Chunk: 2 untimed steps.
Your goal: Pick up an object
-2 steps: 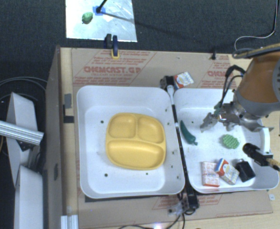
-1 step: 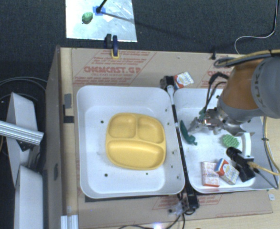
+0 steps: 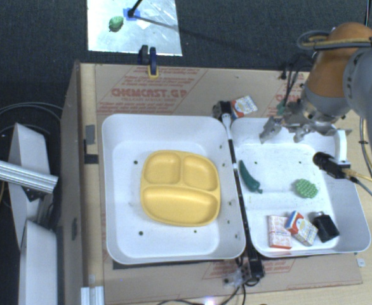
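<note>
A single camera sits above the worktop (image 3: 173, 84) and looks down at a slant, so the far edge lies toward the top of the picture and the near edge toward the bottom. It stands far enough back to take in both bins whole: the left bin (image 3: 119, 170) and the right bin (image 3: 351, 202) lie side by side across the middle. Dark floor shows beyond the worktop at the top and left. The arm (image 3: 348, 62) enters from the right, cut off by the frame's edge.
</note>
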Each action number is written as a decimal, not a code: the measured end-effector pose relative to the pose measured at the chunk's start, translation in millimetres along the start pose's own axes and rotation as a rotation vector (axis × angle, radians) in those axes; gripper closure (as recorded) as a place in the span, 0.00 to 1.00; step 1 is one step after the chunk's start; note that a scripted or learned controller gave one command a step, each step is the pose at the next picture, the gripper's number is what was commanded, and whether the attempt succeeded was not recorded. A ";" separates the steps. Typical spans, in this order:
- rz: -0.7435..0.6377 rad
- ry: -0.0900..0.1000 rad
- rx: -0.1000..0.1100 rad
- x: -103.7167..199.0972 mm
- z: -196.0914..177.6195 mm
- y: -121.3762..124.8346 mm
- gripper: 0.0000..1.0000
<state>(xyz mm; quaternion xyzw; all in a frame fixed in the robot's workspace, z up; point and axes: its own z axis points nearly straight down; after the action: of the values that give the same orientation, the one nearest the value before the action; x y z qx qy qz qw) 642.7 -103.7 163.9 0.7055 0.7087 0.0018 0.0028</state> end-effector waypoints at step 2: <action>0.004 0.000 0.007 -61.3 57.7 -102.2 0.00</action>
<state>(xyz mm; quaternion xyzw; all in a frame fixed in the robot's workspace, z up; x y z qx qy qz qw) 541.2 -165.5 105.6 0.7070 0.7072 -0.0005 0.0002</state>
